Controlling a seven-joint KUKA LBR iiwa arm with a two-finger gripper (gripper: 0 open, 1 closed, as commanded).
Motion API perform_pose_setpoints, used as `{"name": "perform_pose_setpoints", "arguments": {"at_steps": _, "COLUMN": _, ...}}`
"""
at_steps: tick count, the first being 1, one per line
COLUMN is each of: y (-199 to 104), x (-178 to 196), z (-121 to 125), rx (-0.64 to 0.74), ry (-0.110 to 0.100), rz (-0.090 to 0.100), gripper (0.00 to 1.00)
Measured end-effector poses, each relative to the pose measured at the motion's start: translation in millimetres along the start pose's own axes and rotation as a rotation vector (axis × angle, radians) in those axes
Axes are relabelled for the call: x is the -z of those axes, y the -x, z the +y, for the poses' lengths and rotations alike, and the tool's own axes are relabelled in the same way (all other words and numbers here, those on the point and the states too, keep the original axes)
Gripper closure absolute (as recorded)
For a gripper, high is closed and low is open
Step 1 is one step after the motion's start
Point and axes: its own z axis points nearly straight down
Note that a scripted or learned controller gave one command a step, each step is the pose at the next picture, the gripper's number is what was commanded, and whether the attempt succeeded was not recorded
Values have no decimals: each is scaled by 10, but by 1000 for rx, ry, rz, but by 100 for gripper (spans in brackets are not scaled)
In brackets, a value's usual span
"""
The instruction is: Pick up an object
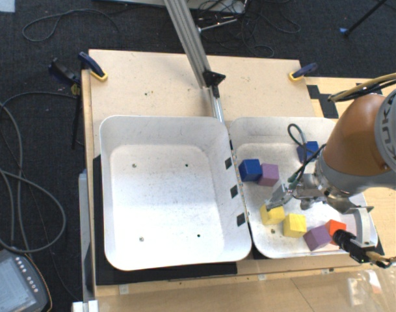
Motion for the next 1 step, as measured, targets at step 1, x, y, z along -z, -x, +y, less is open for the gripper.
{"name": "perform_pose_setpoints", "arguments": {"at_steps": 1, "y": 6, "x": -452, "z": 54, "rx": 1, "ry": 0, "rz": 0, "gripper": 0}}
